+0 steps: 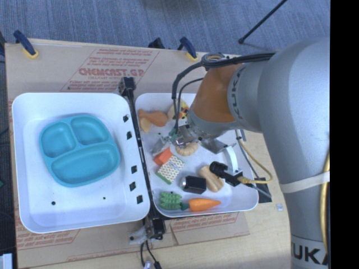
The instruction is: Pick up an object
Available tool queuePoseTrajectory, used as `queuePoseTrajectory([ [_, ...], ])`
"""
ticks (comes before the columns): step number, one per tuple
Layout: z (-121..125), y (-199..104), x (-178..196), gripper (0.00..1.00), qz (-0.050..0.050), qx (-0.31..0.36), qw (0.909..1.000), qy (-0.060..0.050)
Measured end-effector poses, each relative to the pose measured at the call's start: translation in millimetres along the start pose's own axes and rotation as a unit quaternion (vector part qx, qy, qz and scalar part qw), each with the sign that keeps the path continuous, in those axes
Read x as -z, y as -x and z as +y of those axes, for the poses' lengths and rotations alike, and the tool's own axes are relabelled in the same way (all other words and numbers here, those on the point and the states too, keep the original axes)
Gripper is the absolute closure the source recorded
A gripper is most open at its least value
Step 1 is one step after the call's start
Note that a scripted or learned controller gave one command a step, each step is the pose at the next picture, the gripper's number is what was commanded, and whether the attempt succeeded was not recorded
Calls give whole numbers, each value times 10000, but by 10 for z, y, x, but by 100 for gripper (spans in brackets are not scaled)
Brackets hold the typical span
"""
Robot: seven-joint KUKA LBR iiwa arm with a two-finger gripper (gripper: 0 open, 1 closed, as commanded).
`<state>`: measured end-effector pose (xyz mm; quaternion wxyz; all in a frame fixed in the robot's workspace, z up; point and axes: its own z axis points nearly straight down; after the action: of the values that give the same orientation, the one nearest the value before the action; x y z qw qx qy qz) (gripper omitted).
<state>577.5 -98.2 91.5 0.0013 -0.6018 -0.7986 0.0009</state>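
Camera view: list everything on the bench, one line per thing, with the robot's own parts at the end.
Left bin: 1, white, left half of the bench.
Right bin: 1, white, beside the left bin.
Divided plate: 1, light blue, three compartments, inside the left bin.
Toy carrot: 1, orange with green top, near edge of the right bin.
Patterned block: 1, green and white, middle of the right bin.
Orange piece: 1, orange, just above the patterned block.
Black block: 1, black, above the carrot.
Tan piece: 1, pale orange, far left corner of the right bin.
Clamps: 3, blue, far edge of the bench.
Arm: 1, grey with orange band, from the right.
Pincer: 1, low over the right bin's middle.
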Motion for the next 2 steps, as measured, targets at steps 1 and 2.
queuePoseTrajectory([
  [1,0,0,0,0,0,0,10000,0],
  [2,-10,-11,0,0,9,617,9981,-9],
])
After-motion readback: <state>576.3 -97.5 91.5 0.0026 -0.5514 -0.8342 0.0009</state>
